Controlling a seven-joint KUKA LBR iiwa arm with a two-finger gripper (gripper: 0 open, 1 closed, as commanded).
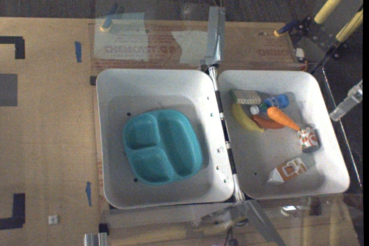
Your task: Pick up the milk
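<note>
You look down on two shallow white bins side by side on the wooden surface [52, 141], with the milk [290, 170], a small carton with an orange-and-white face, lying on its side in the near part of the right bin [328, 124], well apart from the other items. It lies flat rather than upright, so you should judge that a grasp from above would have to close across its narrow body. Farther back in the same bin a cluster crowds together: a yellow banana [247, 118], an orange carrot [282, 117] lying across a red piece, a blue item [278, 102], a brownish packet [247, 97] and a small red-and-white can [308, 140] just beside the carrot's tip. The left bin [115, 89] holds a teal divided plate [163, 146], set roughly at its centre. At the right edge of the view a pale grey part of the arm [348, 104] hangs outside the right bin's rim, and you cannot tell the state of the end effector from here. Nothing is touching the milk, so by the look of it the pick has not yet begun, and the carton's clear position near the front wall should leave you room to approach it without disturbing the pile
</note>
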